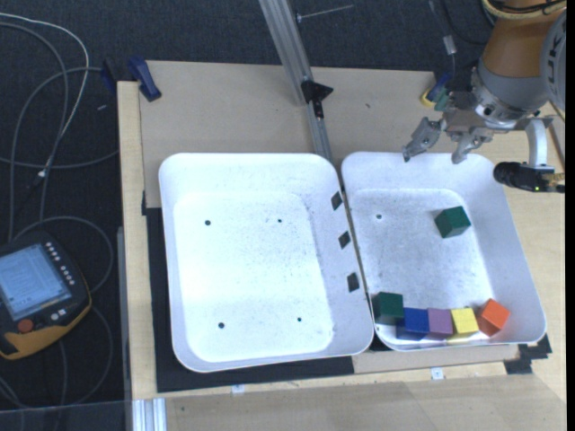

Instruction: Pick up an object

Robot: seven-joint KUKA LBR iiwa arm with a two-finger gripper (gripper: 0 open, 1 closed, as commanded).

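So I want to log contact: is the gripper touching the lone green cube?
Apart. The camera view shows the gripper open above the right bin's far rim, with bare white floor between it and the green cube.

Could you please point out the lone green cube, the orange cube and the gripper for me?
lone green cube [452, 222]: camera view, on its top face.
orange cube [494, 315]: camera view, on its top face.
gripper [436, 150]: camera view, midway between its two fingertips.

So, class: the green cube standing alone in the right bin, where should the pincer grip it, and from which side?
Probably from straight above, closing on two opposite side faces of the lone green cube. It sits slightly rotated on the right bin floor, apart from the walls and the row of cubes, so the pincer should turn to match.
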